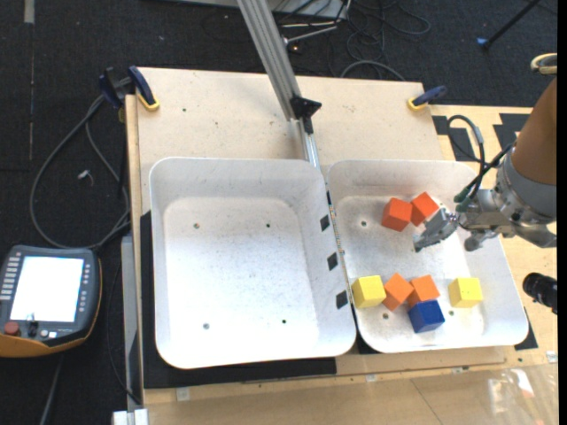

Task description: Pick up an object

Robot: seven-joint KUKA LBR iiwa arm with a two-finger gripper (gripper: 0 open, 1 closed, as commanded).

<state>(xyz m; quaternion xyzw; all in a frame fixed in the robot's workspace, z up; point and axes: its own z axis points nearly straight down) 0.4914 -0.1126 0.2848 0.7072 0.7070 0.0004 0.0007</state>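
The right bin (pixel 496 321) holds several small cubes. Two orange cubes (pixel 398 213) (pixel 424 207) lie side by side near its back. Along its front lie a yellow cube (pixel 368 290), two more orange cubes (pixel 398 289) (pixel 425 287), a blue cube (pixel 426 315) and another yellow cube (pixel 465 291). My gripper (pixel 434 231) hangs over the right bin, just right of and below the back orange pair, with its fingers pointing left and down. I see nothing held between the fingers.
The left bin (pixel 177 193) stands beside the right one with a dark divider strip (pixel 330 237) between them. A slanted metal rail (pixel 270 47) runs to the bins' back edge. A teach pendant (pixel 49 301) lies on the floor at left.
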